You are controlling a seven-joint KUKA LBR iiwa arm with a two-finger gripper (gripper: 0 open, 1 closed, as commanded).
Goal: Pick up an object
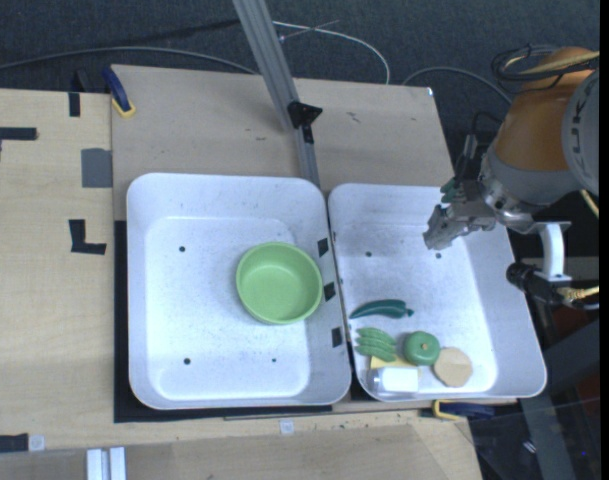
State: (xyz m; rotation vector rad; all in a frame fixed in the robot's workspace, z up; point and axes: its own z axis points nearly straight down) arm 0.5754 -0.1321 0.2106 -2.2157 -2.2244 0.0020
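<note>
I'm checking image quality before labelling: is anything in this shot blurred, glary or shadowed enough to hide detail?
Camera view: soft overall, light even, no harsh glare on the white bins; the gripper is slightly blurred, its fingers unreadable; the small items near the green pepper crowd together with fuzzy edges; the green bowl casts a faint shadow.

The arm [554,128] runs off the right edge; the claw [439,236] looks blurred.
</note>
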